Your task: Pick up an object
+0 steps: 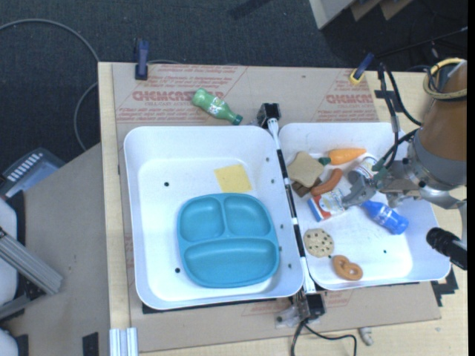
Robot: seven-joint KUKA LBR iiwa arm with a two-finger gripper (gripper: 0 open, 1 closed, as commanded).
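The gripper [355, 191] reaches in from the right and hangs low over the right bin [401, 273], among a cluster of toy food; whether it is open or closed cannot be told, and nothing is clearly held. Just left of it lie a red sausage [327, 182] and a brown bread slice [303, 168], with an orange carrot [346, 155] on the far side. A blue bottle [386, 217] lies just right of it. Nearer in that bin sit a chocolate-chip cookie [318, 242] and a pretzel [347, 268]. The left bin [148, 199] holds a blue divided plate [226, 240] and a yellow cheese slice [233, 178]. A green bottle [216, 106] lies on the cardboard [171, 95] beyond.
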